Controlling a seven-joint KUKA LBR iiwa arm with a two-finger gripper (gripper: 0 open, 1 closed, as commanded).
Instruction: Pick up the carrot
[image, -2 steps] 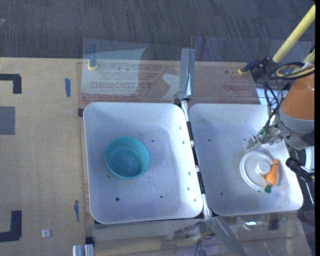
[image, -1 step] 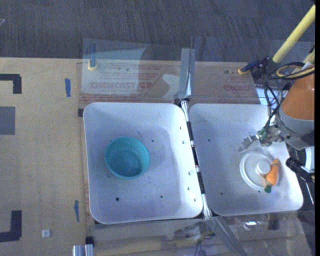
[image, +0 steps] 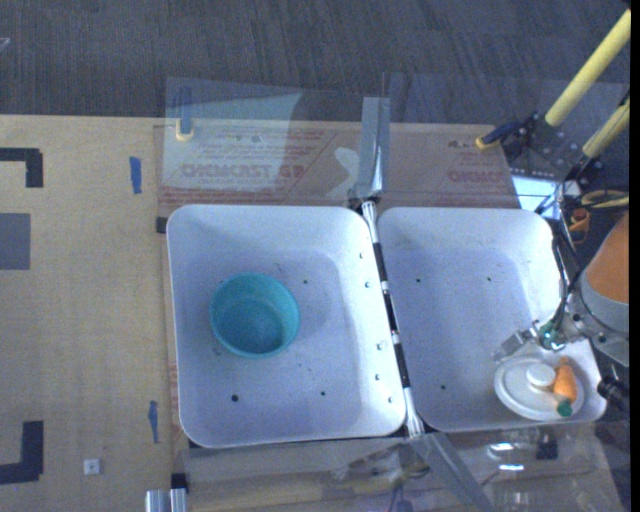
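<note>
**Carrot on white plate, right bin, five o'clock corner**

Nearest the camera, along the bottom edge: grey metal framing and clear brackets under the bins. Just above, in the right bin (image: 470, 300) at its five o'clock corner: a round white plate (image: 520, 392) carrying a small white disc (image: 540, 377) and the carrot (image: 566, 383), orange with a green tip pointing toward six o'clock, lying on the plate's three o'clock edge. Directly at twelve o'clock of the carrot: the claw (image: 548, 336), low over the bin's right wall, close to the plate rim; spread of its fingers impossible to tell. Nothing seen clamped in it. Orange band of the arm (image: 612, 272) at three o'clock.

In the left bin (image: 200, 400): a teal bowl (image: 254, 315), upright, well apart from the carrot.

Farther back on the worktop (image: 80, 300): clear sheet over cardboard with reddish reversed print, not readable. Blue tape strips and black corner marks at nine o'clock. Yellow poles (image: 590, 70) at one o'clock.
</note>
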